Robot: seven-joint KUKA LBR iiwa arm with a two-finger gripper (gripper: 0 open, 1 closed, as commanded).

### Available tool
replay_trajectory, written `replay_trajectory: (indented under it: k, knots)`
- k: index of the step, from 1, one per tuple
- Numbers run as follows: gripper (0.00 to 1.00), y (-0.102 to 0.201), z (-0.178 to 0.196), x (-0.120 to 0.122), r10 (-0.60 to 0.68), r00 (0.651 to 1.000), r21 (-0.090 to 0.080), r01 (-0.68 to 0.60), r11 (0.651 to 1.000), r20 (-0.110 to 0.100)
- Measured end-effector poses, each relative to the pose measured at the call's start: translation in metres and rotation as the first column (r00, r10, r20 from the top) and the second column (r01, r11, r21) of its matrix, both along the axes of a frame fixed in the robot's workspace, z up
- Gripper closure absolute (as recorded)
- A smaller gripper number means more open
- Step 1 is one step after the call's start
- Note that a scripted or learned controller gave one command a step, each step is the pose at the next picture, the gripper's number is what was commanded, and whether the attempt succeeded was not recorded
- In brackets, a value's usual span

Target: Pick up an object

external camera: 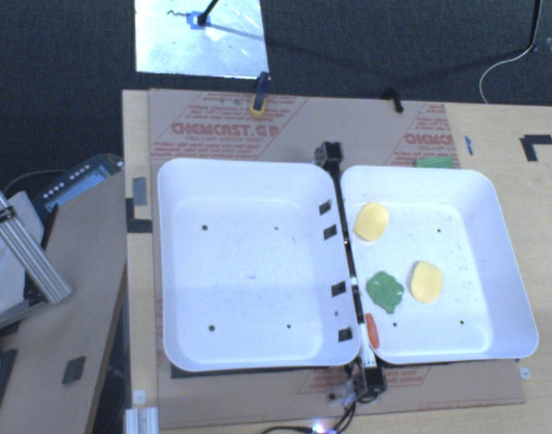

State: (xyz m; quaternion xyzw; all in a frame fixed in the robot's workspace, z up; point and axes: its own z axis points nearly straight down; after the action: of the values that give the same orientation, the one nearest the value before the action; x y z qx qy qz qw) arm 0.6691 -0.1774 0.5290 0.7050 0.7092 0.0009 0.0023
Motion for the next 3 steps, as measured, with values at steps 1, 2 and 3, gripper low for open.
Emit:
replay_trajectory:
  k: [1, 2, 3]
  knots:
    - [1.00, 0.0077, 0.0068, -0.0007, -0.001, 1.000, 0.000, 0.001, 1.000, 0.000]
    - [1.00, 0.0113, 0.0066, -0.0007, -0.002, 1.000, 0.000, 0.002, 1.000, -0.001]
    - [1.00, 0.0120, 0.0066, -0.0007, -0.002, 1.000, 0.000, 0.002, 1.000, -0.001]
